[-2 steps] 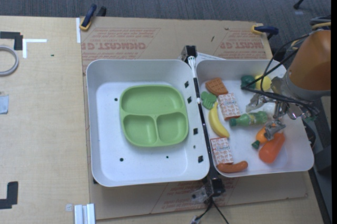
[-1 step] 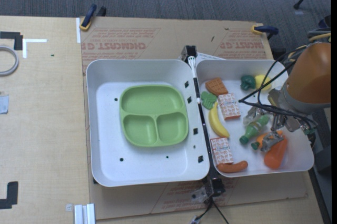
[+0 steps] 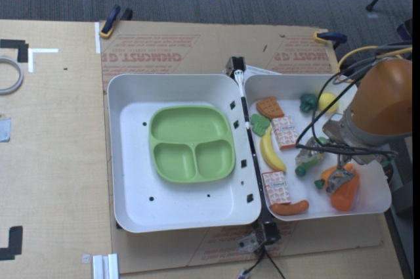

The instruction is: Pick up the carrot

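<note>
The carrot (image 3: 346, 193) is an orange, tapered piece lying in the near right corner of the right bin (image 3: 374, 205). The arm comes in from the right, its orange band above the wrist over the bin's right side. My gripper (image 3: 337, 174) is low over the carrot's upper end, right at it or touching it. Cables and the wrist body hide part of the carrot's top.
The right bin also holds a banana (image 3: 272, 151), two small boxes (image 3: 284, 132), (image 3: 276, 187), a sausage (image 3: 289, 208), an orange cracker (image 3: 269, 106), broccoli (image 3: 307, 101), a lemon (image 3: 326, 100) and a green vegetable (image 3: 305, 168). A green divided plate (image 3: 192, 143) lies in the left bin (image 3: 125, 159).
</note>
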You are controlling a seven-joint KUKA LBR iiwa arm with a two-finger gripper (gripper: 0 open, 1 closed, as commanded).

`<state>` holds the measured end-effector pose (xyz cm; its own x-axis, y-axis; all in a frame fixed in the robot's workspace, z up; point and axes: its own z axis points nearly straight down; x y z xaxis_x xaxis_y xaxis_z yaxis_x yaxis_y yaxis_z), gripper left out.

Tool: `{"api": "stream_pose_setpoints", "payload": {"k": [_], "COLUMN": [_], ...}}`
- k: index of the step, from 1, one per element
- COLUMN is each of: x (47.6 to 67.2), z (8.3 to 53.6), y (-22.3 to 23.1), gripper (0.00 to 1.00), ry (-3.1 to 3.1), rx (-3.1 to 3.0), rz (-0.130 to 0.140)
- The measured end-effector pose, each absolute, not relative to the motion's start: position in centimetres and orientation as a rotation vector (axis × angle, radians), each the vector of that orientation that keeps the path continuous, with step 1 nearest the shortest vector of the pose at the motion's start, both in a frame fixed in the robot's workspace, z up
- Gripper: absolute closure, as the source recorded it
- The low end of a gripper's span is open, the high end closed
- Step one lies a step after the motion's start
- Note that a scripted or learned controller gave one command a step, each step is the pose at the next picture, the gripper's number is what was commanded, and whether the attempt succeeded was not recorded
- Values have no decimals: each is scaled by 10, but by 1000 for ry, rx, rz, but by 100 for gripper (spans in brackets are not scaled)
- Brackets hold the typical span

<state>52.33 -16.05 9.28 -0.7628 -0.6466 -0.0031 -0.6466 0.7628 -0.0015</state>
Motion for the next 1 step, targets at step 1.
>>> {"api": "stream_pose_setpoints", "payload": {"k": [1], "x": [496], "z": [93], "y": [-180], "gripper": [0], "ry": [2751], "rx": [-1511], "rz": [-1]}}
